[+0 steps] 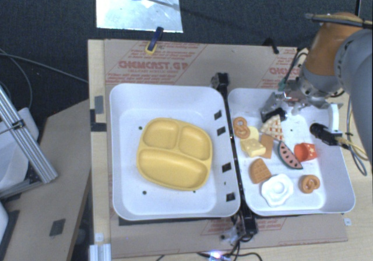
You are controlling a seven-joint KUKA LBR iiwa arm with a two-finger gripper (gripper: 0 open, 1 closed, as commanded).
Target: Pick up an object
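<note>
left bin [122,137]: just 1 yellow tray [175,153]
right bin [338,196]: toy food pile
tool [274,108]: over the pizza slice [273,129], grip state can't tell

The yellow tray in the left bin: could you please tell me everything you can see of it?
The yellow tray is a rounded, glossy, plastic-looking plate split into three compartments: two small ones along its far side and one long one along its near side. All three look bare. It lies flat and slightly skewed near the middle of the left bin, resting on the bin's floor, clear of its walls, with nothing else touching it.
</note>
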